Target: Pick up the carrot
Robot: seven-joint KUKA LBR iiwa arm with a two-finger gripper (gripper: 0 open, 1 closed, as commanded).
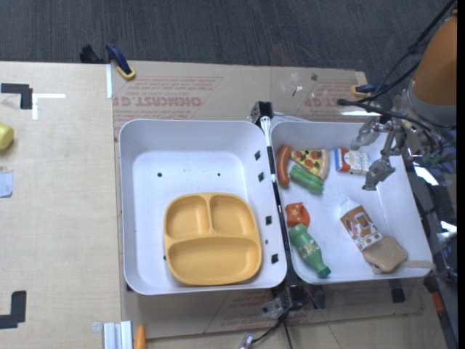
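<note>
We see the gripper (375,155) hanging over the right bin (414,217) near its far right corner, fingers (378,174) spread wide with nothing between them. The carrot (282,166), a slim orange-red stick, lies along the bin's left wall, well apart from the fingers, with a pizza slice (310,159) and a small carton (353,161) between them.

The grey arm (436,71) reaches in from the right edge of the camera view, its orange band showing large at the upper right above the wrist. Below it the gripper (378,162) points down and leftward, its two metal fingers (379,171) spread apart with nothing between them.
</note>
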